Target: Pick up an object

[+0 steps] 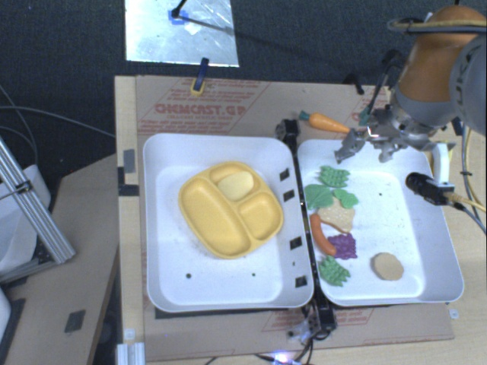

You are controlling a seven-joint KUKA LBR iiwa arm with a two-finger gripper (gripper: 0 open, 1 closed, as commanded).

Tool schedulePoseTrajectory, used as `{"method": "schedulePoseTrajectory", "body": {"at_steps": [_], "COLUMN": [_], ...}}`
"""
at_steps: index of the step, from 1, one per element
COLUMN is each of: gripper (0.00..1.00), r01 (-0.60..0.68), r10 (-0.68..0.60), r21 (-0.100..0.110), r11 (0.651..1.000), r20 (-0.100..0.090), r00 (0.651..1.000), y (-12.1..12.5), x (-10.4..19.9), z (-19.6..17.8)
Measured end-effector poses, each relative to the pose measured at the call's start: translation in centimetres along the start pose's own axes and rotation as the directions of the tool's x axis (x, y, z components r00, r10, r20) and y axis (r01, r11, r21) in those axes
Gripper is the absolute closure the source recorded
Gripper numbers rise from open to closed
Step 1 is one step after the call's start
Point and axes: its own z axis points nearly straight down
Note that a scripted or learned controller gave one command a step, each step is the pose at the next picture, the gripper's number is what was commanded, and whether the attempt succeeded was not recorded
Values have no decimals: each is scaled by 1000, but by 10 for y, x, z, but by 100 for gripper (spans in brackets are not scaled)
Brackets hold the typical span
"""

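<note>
While the yellow divided plate (230, 207) is sitting alone in the left bin (163, 280), the toy food is lying in the right bin (426, 234): green leaves (332, 188), a sausage (322, 235), purple grapes (344, 245) and a tan cookie (387, 265). The gripper (370, 147) is hovering over that bin's far edge with fingers spread and nothing between them. Nothing is being lifted; the whole pick appears to be remaining.

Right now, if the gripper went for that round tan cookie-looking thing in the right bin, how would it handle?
The round tan piece lies flat on the right bin floor, so it probably won't roll. It looks thin and low, so fingers may struggle to get under its edge. It sits apart from the other toy food, so a push would likely slide it freely.
</note>
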Motion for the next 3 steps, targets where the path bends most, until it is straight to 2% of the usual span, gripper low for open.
{"method": "schedulePoseTrajectory", "body": {"at_steps": [1, 2, 3], "gripper": [0, 0, 100], "r01": [-10, 5, 0], "r10": [10, -5, 0], "r21": [8, 9, -2], "r11": [1000, 1000, 1000], "r20": [1, -6, 0], "r00": [1000, 1000, 1000], "y": [-33, -83, -79], "x": [-85, -4, -9], "z": [99, 133, 119]}}
